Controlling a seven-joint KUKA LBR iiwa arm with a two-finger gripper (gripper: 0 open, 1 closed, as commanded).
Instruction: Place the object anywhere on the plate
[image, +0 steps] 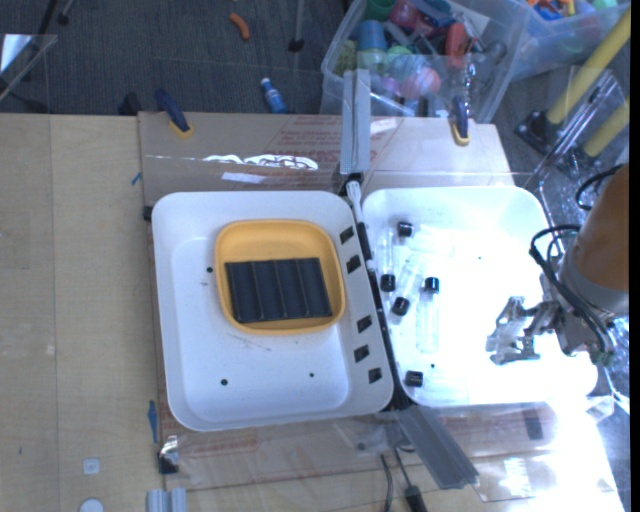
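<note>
Two white bins side by side: the left bin (190, 390) holds one yellow plate (232, 245) with one dark ribbed block (278, 290) lying on it; over the right bin (470, 215) hangs the gripper (512, 338), whether its pincer is apart or together I cannot tell; no legible writing.

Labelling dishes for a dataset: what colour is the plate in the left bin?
Yellow-orange plate, seen in the camera view.

Left bin (190, 385): plate (280, 236) inside, toward far side, slatted block (278, 290) on it | Right bin (460, 215): small items (400, 305) near left wall, gripper (512, 335) over right part
</note>
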